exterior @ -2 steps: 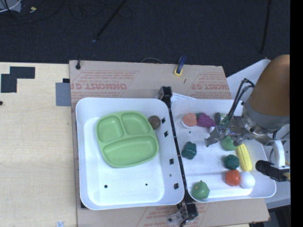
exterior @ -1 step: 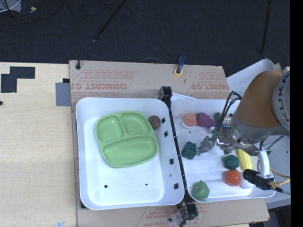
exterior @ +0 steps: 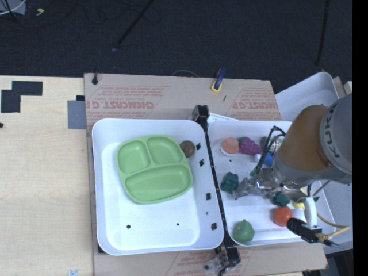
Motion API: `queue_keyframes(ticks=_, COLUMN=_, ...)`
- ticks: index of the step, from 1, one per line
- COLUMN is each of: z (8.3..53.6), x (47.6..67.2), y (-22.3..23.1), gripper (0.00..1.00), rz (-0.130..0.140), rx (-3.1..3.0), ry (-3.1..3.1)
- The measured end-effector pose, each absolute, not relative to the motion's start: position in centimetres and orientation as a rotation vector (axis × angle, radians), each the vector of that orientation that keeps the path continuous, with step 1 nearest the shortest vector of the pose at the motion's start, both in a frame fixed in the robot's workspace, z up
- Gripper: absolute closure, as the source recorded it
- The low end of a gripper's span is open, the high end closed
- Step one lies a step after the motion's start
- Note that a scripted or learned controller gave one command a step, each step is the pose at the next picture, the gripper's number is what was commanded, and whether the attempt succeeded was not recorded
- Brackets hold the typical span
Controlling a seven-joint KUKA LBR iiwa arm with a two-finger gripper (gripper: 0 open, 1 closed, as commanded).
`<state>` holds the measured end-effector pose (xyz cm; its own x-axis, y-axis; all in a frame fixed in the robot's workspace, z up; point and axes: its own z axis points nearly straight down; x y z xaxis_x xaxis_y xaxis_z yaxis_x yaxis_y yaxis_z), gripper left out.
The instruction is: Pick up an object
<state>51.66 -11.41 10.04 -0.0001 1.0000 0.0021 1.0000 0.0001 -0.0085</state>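
My gripper (exterior: 246, 187) is low over the right bin (exterior: 261, 132), near its middle. Just to its left lies a dark green toy (exterior: 230, 181), close to the gripper tip; whether they touch I cannot tell. A peach ball (exterior: 230, 145) and a purple bunch of grapes (exterior: 249, 146) lie at the bin's far side. A green apple (exterior: 243, 231) sits at the near edge. Under the arm, to the right, rest a red-orange fruit (exterior: 282, 215) and a small teal piece (exterior: 281, 199).
The left bin (exterior: 109, 211) holds a green divided plate (exterior: 154, 168) and a brown ball (exterior: 187, 148) by the plate's far right corner. A black divider (exterior: 211, 177) separates the bins. The arm's orange band (exterior: 305, 145) covers the right bin's right side.
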Motion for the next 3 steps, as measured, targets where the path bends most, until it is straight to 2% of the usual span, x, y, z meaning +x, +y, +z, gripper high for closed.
queue_keyframes(ticks=1, z=8.6, x=51.6, y=-11.3, gripper=0.00, rz=0.003, rx=-2.220, ry=-2.217)
queue_keyframes(ticks=2, z=9.8, x=51.6, y=-11.5, gripper=1.00, rz=0.002, rx=-2.229, ry=-2.208)
queue_keyframes(ticks=3, z=15.6, x=51.3, y=-10.7, gripper=1.00, rz=-0.003, rx=-2.222, ry=-2.222)
